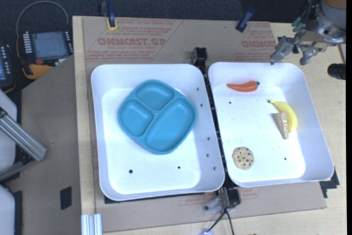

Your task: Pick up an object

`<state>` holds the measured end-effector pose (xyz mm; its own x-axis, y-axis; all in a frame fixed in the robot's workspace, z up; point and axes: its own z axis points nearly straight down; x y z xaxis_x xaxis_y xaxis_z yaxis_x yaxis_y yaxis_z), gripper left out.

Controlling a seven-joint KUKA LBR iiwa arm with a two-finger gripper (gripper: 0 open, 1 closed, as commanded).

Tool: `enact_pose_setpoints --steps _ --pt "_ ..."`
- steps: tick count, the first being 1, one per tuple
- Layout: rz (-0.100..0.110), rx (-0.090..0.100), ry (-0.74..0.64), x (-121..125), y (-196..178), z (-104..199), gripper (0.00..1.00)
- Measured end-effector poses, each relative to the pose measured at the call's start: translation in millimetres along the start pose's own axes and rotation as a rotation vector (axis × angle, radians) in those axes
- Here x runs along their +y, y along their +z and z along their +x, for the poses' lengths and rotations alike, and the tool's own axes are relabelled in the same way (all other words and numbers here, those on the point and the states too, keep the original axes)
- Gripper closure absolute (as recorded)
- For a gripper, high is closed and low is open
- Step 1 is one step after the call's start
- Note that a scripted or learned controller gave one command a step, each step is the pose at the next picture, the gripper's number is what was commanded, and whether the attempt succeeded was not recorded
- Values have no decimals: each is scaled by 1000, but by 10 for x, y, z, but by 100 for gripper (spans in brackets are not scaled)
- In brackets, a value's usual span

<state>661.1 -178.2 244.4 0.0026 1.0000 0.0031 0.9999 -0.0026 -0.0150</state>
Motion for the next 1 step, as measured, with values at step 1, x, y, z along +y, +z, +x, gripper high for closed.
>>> enact_pose_setpoints --steps 1 --pt "-14 -3 -3 24 -88 6 0"
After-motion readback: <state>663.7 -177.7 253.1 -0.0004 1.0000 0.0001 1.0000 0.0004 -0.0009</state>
